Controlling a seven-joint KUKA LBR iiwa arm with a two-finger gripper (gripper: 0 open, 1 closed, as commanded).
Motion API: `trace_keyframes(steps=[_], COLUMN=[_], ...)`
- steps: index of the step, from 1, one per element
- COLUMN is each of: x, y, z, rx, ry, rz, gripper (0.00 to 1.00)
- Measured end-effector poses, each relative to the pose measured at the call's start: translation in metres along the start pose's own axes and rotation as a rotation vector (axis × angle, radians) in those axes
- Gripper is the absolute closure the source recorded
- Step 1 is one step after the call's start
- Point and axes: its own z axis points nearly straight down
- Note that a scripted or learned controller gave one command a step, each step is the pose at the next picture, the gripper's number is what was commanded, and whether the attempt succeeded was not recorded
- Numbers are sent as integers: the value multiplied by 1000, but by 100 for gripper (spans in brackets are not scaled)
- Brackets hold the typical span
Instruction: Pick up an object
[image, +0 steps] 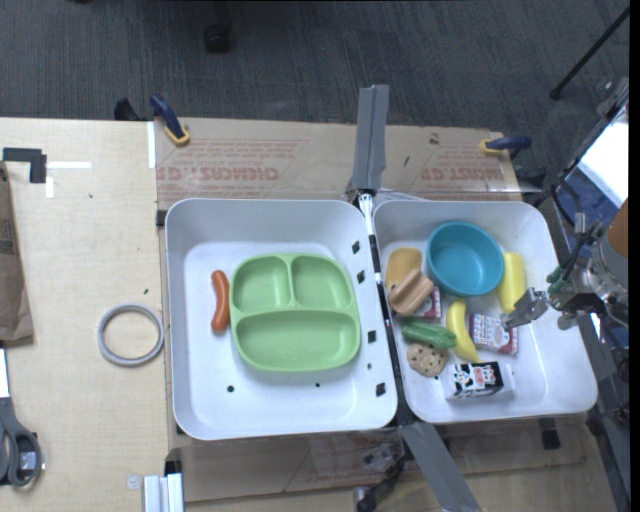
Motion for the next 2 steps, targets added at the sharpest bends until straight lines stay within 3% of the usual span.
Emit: trace_keyframes(steps=[1,2], x=[17,18], y=[69,109], z=[114,58], rx=[0,-3], ry=[0,-1], rz=[6,-132], gripper=[0,0])
